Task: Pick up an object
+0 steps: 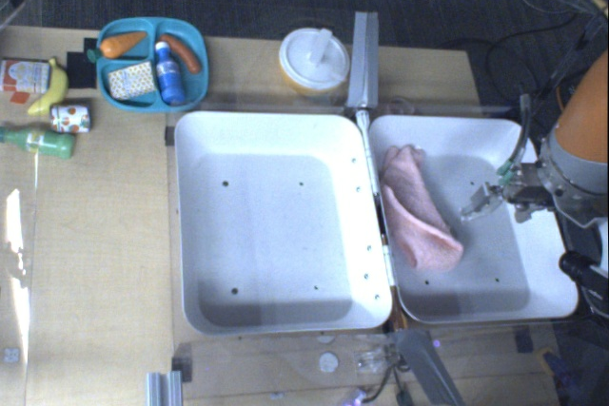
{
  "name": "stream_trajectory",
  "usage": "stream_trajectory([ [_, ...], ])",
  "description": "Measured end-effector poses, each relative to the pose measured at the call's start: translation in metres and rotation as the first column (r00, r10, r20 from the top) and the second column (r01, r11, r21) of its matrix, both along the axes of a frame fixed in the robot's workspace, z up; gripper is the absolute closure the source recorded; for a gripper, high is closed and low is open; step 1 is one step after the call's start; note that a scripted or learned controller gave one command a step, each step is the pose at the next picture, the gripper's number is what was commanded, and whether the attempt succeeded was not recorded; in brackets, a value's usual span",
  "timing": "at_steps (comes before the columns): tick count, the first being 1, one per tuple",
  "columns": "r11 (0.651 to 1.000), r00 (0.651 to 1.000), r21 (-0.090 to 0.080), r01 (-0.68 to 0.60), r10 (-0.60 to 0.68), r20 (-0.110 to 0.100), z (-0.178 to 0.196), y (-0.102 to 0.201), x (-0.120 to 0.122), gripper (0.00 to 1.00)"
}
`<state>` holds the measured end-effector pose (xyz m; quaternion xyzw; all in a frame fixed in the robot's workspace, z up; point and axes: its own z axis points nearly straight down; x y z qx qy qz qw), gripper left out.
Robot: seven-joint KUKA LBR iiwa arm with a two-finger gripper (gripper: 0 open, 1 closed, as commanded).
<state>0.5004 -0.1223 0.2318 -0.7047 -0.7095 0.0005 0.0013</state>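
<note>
A pink cloth (416,207) lies crumpled along the right bin's (542,295) left side. The gripper (481,202) hangs just right of it, holding nothing; whether its jaws are spread I cannot tell. Approach step: next it must shift left and descend onto the cloth.

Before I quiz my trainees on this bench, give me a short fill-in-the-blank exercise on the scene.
1. The pink cloth lies in the ____ bin.
2. The gripper hangs over the right bin, to the cloth's ____.
3. The divided tray beyond the left bin is coloured ____.

Missing words: right; right; blue
</note>
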Motion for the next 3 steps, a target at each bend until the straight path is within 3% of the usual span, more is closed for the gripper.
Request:
stream_trajectory([
  [1,0.999,0.999,0.000,-0.047,0.047,-0.001,-0.102,0.001,0.014,0.00],
  [2,0.949,0.948,-0.007,-0.317,0.317,0.017,-0.139,0.014,0.026,0.00],
  [3,0.948,0.947,-0.006,-0.319,0.319,0.026,-0.128,0.017,0.029,1.00],
])
